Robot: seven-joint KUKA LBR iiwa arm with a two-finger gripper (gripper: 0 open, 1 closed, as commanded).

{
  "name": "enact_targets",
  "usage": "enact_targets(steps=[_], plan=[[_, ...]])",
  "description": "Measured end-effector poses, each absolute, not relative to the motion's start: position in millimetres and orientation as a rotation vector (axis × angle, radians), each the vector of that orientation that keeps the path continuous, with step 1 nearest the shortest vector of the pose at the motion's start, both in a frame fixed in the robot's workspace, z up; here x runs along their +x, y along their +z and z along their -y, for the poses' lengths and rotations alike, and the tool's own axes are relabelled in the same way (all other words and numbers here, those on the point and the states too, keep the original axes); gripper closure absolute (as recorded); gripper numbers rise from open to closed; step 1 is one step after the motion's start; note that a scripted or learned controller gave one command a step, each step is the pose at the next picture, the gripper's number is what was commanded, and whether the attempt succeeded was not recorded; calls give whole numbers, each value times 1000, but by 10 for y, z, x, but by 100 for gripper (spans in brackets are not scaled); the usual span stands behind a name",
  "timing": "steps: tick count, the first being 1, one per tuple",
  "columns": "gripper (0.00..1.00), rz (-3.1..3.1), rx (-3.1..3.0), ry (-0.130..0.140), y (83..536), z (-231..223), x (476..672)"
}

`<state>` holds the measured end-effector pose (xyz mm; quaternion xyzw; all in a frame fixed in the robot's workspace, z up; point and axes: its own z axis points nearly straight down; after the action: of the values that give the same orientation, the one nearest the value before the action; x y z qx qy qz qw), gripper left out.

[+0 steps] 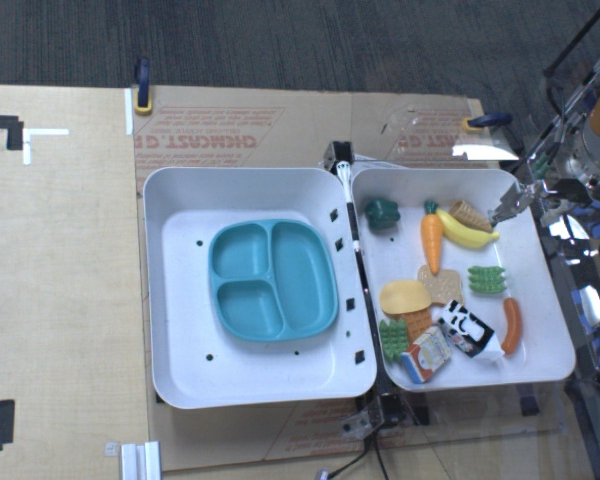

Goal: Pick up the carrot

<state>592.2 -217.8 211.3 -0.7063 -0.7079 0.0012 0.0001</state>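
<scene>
Bench (60, 298) flanks bins; carrot (432, 240) beside banana (464, 232).

Two shallow white bins sit side by side on a cardboard-covered bench. The left bin (170, 268) holds a teal three-compartment plate (273, 279). The right bin (545, 298) holds toy foods: a banana (467, 233), green pea pods (486, 279), a sausage (511, 325), and a dark green vegetable (382, 213).

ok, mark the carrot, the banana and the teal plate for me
carrot (432, 240): camera view, middle of its orange body.
banana (464, 232): camera view, middle of its yellow curve.
teal plate (274, 279): camera view, ridge between its compartments.
</scene>
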Motion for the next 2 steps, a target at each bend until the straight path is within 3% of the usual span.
enact_targets(steps=[1, 2], plan=[[0, 2336, -2104, 1, 924, 2017, 6247], [0, 2284, -2156, 2, 1035, 1516, 5970]])
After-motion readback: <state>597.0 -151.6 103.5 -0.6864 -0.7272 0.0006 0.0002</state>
